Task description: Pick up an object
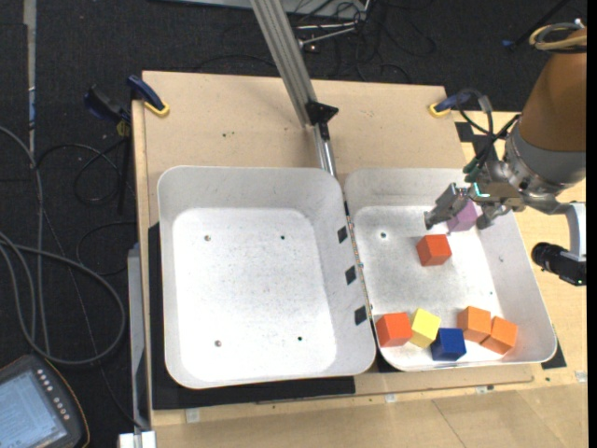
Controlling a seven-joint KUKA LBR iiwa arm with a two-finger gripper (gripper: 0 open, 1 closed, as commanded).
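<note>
The gripper sits over the upper part of the right bin, at the end of the grey arm reaching in from the right. A pale purple block lies right against its fingertips; whether the block is truly clamped between them, or how wide they stand, I cannot tell from this slanted view. Just below and to the left of it, apart from the gripper, a red-orange block rests on the bin floor. Along the near edge of the same bin lies a row of blocks: an orange one, a yellow one touching it, a blue one beside that, and two more orange blocks (close together) towards the right corner. The left bin sits beside it on the wooden worktop.
</note>
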